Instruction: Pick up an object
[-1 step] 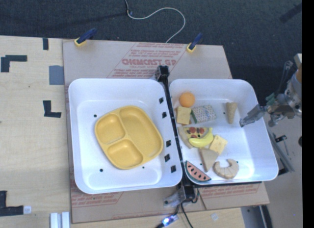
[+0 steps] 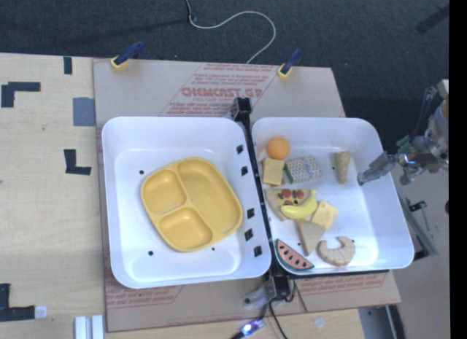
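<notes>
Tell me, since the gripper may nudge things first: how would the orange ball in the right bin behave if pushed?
The orange ball looks round and smooth, so it would probably roll rather than slide. It lies in a corner, near the bin wall and a yellow block, which might stop it. Its curved surface could slip from the gripper's grasp.

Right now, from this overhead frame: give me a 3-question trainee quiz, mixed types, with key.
1. True or false: the yellow divided plate lies in the left bin.
2. Multiple choice: which item lies nearest the right bin's front-left corner? A) orange B) watermelon slice C) banana
3. Fill in: the end effector sits over the right bin's ____ edge.

Key: 1 true. 2 B. 3 right.
</notes>
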Robot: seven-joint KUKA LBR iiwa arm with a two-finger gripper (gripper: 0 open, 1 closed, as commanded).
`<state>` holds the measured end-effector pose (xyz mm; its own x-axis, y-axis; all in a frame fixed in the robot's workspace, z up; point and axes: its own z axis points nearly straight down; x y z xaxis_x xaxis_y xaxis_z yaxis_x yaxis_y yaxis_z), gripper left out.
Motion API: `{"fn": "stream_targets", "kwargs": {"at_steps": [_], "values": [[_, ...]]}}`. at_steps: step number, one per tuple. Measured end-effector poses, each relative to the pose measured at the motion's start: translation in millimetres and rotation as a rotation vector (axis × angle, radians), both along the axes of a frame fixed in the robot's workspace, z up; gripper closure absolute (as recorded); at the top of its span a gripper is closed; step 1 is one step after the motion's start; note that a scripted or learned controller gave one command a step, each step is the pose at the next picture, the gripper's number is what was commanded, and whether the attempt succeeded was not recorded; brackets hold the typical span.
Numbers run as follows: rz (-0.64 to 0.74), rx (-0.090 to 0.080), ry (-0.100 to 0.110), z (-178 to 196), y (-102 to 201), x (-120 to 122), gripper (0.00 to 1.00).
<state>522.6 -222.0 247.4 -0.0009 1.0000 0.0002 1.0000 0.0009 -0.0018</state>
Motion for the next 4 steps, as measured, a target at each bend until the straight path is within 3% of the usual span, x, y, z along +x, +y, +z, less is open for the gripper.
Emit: {"fn": "stream_targets", "kwargs": {"at_steps": [3, 4], "values": [[0.001, 0.002, 0.002, -164.7, 6.7, -18.4, 0.0], [0.002, 0.002, -0.004, -150.5, 7.0, -16.2, 1.0]]}}
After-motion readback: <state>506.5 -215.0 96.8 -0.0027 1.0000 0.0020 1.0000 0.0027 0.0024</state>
